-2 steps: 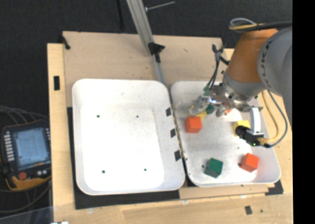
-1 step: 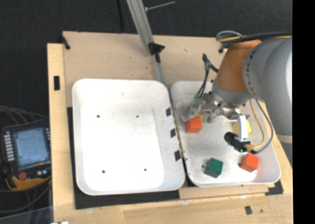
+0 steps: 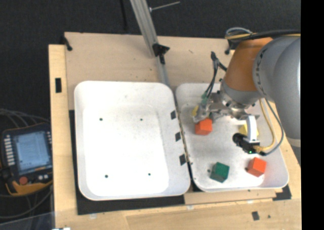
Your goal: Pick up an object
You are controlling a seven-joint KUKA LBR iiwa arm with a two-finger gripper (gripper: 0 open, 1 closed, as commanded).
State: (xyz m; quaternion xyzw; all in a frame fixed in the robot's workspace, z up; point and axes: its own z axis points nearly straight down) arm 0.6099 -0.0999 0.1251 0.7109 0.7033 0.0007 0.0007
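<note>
Fingers sit atop orange block in right bin; their spread cannot be told.

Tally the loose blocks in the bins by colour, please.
Orange blocks: 2, one by the gripper at, one near the right bin's front corner
Green blocks: 1
Total: 3, all in the right bin

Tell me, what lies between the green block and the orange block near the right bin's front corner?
Nothing: in the camera view only bare white bin floor separates the green block from the orange block.
</note>
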